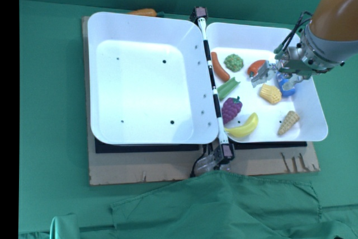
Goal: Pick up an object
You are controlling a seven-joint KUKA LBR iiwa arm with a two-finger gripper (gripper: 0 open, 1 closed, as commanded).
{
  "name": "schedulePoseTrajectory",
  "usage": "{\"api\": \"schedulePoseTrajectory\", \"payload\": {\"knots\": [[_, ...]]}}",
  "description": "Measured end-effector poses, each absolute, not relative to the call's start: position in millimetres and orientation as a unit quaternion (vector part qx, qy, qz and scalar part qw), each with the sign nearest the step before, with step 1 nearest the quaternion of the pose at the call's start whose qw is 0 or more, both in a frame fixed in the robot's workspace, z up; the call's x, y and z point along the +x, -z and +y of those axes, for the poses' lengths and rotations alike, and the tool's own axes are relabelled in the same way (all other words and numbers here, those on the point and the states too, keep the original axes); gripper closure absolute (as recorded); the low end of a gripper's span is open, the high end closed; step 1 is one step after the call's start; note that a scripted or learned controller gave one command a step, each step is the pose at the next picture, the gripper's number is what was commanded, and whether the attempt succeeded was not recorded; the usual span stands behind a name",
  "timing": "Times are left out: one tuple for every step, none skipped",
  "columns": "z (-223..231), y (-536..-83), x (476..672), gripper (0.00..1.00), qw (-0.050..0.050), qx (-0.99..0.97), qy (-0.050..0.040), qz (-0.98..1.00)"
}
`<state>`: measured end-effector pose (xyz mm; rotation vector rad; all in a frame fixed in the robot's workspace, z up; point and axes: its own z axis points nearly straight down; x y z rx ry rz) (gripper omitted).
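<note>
A: Tomato, red, small, glossy moulded plastic. Position: right bin, touching or just beside the gripper on the side toward the divider. Rounded, no marked long axis.

B: Gripper state?

A: Grey metal fingers point at the gap between the tomato and a blue piece. They look a little parted, with nothing seen clamped between them. I judge the jaws unloaded, though the view is slanted and small.

B: Other stock near it?

A: Corn cob, yellow, ribbed, just below the fingertips, long axis slanting across the bin. Cone-shaped tan piece, farther below. Broccoli, green, knobbly, beyond the tomato. Orange sausage, green pod, purple grapes, and banana, all well apart toward the divider.

B: Likely pick?

A: Tomato or the blue piece, being nearest; a slight shift either way would centre one between the fingers. Left bin: smooth white plastic, well away from the hand.
</note>
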<state>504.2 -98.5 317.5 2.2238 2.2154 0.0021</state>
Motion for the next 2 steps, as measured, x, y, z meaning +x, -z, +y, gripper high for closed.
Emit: {"api": "schedulePoseTrajectory", "payload": {"knots": [[-93.7, -213.0, 500.8, 0.0, -0.003, 0.709, 0.0026, 0.706], [-95.2, -230.8, 503.5, 1.0, 0.004, 0.71, -0.0019, 0.705]]}}
